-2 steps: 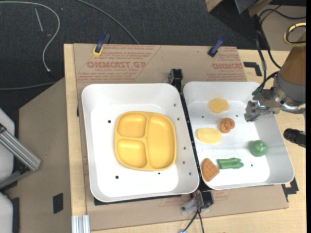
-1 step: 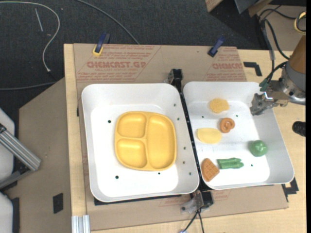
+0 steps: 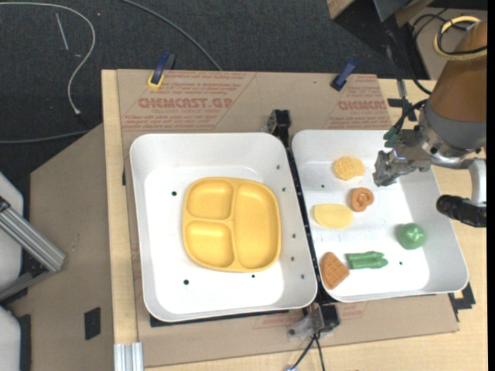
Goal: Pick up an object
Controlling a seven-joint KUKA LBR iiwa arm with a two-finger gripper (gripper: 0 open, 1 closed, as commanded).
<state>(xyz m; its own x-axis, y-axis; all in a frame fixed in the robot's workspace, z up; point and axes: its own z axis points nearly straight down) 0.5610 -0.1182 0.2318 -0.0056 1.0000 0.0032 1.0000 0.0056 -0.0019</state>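
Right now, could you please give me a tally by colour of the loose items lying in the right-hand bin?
Yellow: 2, the round waffle-like piece and the smooth oval piece
Orange: 2, the ring and the waffle wedge
Green: 2, the long piece and the round piece
Total: 6

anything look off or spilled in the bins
Nothing stands out. The yellow divided plate lies flat in the left bin. Six toy food pieces sit apart in the right bin, none spilled. The gripper hangs over that bin's upper part.
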